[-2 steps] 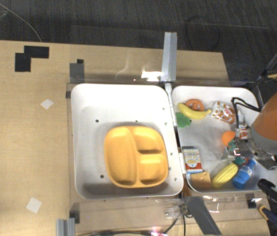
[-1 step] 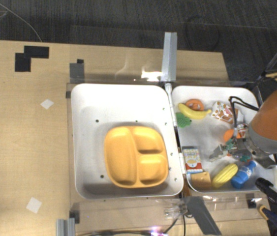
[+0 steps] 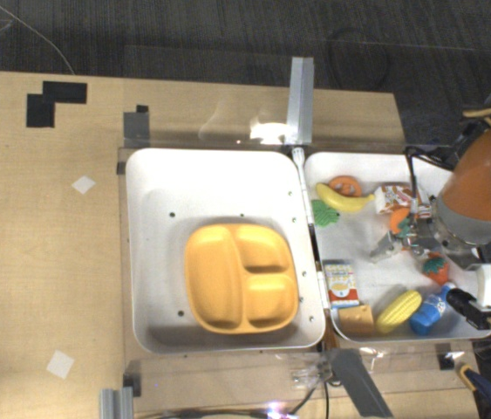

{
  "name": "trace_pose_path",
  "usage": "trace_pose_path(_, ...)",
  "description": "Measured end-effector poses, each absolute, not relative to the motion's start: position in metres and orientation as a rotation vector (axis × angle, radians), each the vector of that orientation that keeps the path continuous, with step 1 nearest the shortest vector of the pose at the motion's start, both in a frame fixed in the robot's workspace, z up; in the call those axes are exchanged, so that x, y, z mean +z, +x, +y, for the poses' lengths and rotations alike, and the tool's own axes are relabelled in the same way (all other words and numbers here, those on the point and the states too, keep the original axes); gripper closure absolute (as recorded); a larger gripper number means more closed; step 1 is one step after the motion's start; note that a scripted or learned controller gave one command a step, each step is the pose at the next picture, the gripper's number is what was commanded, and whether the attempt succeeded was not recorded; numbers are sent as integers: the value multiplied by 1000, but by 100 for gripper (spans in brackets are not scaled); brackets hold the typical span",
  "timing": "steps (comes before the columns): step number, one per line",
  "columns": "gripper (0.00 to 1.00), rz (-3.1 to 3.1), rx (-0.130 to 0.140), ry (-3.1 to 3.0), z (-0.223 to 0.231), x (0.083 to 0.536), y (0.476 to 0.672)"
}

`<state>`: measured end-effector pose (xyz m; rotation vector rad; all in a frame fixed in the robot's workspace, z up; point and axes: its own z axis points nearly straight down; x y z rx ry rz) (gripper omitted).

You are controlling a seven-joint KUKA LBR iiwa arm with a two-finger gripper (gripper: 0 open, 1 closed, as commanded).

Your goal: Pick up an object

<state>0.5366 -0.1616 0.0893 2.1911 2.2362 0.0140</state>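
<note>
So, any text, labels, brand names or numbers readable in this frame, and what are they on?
None can be read.
Small carton at the right bin's left wall: printed front with a red band, lettering too blurred to read.
Red and white packet near the gripper: print too small to read.

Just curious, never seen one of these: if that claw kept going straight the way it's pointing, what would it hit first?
Probably the bare white floor of the right bin. The gripper points left and downward; the red-and-white carton lies beyond. Depth is hard to judge.
</note>
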Motion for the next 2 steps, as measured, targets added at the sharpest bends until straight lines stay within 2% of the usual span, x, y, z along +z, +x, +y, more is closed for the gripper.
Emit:
trace_pose_path(1, 0, 2133, 20, 2325, -190, 88, 639)
trace_pose_path(2, 0, 2042, -17, 2392, -140, 87, 640)
